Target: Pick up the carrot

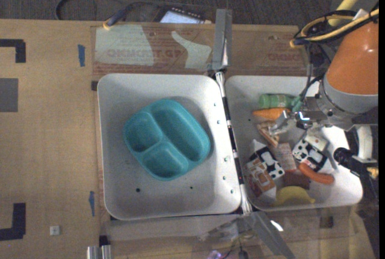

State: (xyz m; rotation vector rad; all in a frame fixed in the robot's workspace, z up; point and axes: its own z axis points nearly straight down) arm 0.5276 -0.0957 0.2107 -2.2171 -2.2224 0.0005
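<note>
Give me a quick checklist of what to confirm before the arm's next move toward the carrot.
1. Target found: the orange tapered carrot lies in the shallow white right bin, near its far wall. Ok.
2. Gripper placement: the metal two-finger gripper sits right beside the carrot. Ok.
3. Carrot between the fingers: cannot tell.
4. Neighbours: a green plastic bottle lies just behind the carrot, and a brown wedge-shaped toy just in front; crowded. Not ok.
5. Lookalike: a red-orange sausage-shaped toy lies nearer the front; not the target. Ok.
6. Teal three-compartment plate sits in the left bin, well out of the way. Ok.
</note>
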